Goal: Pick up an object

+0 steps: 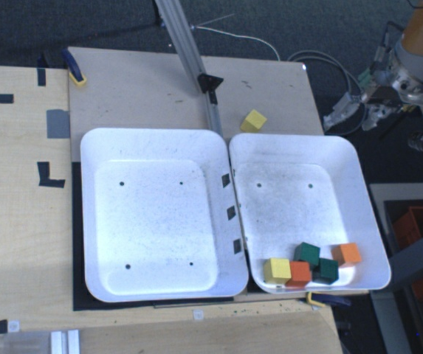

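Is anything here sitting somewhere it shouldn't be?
Yes: one yellow block lies on the bench outside the bins, just beyond the right bin's far rim. The other blocks are clustered inside that bin's near right corner, so it looks like a stray.

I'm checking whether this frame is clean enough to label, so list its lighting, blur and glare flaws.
Camera view: even, soft lighting, with faint shadows along the bin rims; the right bin looks bright but not blown out; the blocks, such as the orange block, are small and soft-edged; the pincer is blurred and dim against the dark floor; the right bin's outline bows a little.
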`<state>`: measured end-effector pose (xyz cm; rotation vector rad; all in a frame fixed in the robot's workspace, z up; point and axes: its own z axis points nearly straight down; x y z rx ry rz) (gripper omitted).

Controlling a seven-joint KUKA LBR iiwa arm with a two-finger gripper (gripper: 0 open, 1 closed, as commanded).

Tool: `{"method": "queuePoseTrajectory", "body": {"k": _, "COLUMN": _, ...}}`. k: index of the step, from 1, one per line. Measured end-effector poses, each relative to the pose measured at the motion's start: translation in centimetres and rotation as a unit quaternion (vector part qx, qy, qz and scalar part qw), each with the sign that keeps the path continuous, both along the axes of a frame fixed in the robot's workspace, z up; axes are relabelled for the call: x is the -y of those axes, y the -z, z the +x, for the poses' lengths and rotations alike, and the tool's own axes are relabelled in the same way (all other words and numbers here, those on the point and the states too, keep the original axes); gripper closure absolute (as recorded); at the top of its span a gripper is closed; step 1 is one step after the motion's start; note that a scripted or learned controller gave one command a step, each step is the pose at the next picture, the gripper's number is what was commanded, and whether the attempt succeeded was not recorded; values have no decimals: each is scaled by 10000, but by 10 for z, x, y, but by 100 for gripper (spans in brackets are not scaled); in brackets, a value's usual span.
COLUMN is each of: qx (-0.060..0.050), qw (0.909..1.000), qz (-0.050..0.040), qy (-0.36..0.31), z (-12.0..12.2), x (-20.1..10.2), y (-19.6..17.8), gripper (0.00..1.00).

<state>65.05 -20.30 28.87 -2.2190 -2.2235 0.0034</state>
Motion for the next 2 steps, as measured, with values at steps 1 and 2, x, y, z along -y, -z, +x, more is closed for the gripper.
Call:
{"method": "queuePoseTrajectory", "body": {"k": 1, "qx": -31, "qw": 10000, "qz": 17, "qy": 14, "z": -89, "x": -36, "y": 46, "gripper": 0}}
{"method": "queuePoseTrajectory", "body": {"k": 2, "qx": 3, "qw": 10000, "qz": 5, "qy": 5, "z": -86, "x": -35, "y": 43, "gripper": 0}}
